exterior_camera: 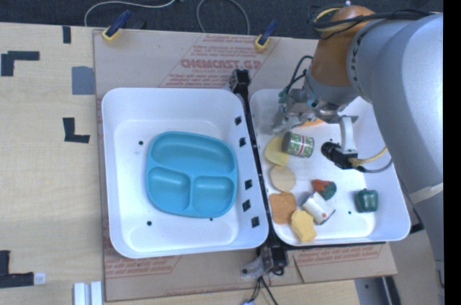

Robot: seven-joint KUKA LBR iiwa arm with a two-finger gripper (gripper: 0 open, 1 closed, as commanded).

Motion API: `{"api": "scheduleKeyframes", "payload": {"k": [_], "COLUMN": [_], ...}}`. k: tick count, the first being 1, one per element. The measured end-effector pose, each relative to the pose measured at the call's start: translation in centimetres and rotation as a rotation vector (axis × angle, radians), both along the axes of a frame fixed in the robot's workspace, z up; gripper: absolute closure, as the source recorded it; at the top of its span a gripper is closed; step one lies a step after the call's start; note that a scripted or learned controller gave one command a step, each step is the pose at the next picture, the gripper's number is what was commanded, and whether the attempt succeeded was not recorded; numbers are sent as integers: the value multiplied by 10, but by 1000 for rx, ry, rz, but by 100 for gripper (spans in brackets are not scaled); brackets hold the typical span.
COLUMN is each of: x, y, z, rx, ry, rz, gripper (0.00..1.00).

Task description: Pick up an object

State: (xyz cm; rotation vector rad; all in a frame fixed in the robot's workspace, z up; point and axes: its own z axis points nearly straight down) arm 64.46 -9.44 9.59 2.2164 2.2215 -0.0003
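My gripper point(287, 117) hangs low over the back left part of the right bin point(389, 228), under the grey arm with its orange band point(333, 57). Just in front of it a small can with a green label point(298, 146) lies on its side, next to a pale yellow piece point(274, 151). Whether the gripper touches the can is unclear. Nearer the front lie a round beige biscuit point(282, 179), an orange square point(282, 205), a yellow lump point(305, 226), a white cylinder point(316, 208), a red and green piece point(325, 188) and a green pepper point(366, 201).
The left bin point(119, 123) holds a blue divided plate point(191, 174). A black divider point(247, 145) runs between the two bins. A black fitting with a yellow cable point(343, 154) hangs off the arm over the right bin. Clamps and cables lie along the back edge of the board.
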Motion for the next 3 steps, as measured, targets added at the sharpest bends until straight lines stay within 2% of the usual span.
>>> {"api": "scheduleKeyframes", "payload": {"k": [1,2,3], "x": [0,-33,-32], "y": [0,-6,-6], "z": [0,-9,1], "rx": [0,0,-1], "ry": [-1,-4,-3], "rz": [0,-1,-1], "gripper": [0,0,100]}}
